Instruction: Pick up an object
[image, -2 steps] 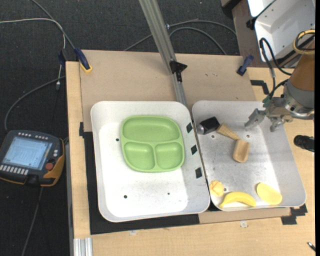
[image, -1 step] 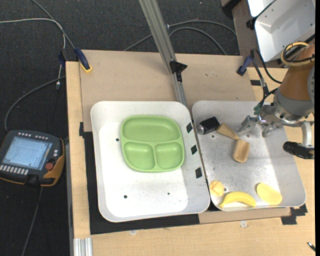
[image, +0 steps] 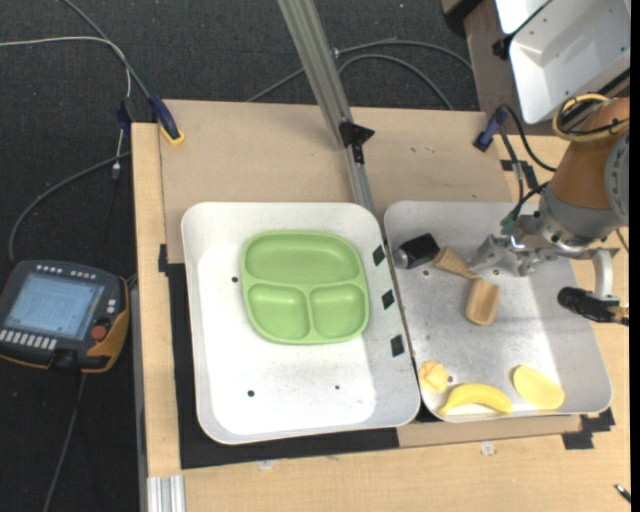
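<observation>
Where the arm enters at right, its hand (image: 517, 250) blurs over the right bin (image: 560, 345); its grip state is unreadable.

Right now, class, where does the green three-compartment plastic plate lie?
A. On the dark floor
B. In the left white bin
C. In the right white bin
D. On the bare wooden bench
B: the green three-compartment plastic plate rests inside the left white bin.

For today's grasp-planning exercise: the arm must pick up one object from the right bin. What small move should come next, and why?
Probably a short move down and toward the tan wooden block. The gripper sits over the right bin just beyond the block with nothing seen between its fingers, and that block is about the nearest object, lying apart from the others.
</observation>
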